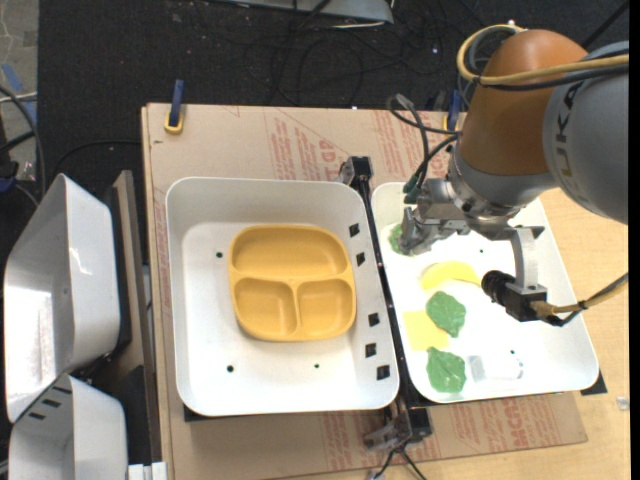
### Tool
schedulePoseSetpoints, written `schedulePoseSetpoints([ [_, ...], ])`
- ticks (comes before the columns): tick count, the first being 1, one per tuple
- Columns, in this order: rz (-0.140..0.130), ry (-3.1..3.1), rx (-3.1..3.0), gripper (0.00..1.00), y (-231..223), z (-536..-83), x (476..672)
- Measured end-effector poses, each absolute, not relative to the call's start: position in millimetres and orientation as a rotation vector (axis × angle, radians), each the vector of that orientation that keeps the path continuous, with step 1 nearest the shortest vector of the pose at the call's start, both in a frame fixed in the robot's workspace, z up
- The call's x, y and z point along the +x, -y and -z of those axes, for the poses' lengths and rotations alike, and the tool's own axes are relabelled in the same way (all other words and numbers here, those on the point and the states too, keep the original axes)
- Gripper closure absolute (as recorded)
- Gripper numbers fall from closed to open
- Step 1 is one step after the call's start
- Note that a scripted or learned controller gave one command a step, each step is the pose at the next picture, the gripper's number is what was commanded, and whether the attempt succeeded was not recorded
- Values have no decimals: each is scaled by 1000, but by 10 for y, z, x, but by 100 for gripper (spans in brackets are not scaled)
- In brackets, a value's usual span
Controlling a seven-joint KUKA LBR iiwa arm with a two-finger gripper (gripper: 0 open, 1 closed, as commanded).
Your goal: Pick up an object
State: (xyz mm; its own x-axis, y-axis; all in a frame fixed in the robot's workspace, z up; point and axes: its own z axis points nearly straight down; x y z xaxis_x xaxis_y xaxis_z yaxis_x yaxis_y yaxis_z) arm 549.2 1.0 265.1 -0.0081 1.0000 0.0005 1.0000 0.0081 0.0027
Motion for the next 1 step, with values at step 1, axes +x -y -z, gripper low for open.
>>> schedulePoseSetpoints([
  [1, -1, -2229, 2212, 100, -491, -2459, 5758],
])
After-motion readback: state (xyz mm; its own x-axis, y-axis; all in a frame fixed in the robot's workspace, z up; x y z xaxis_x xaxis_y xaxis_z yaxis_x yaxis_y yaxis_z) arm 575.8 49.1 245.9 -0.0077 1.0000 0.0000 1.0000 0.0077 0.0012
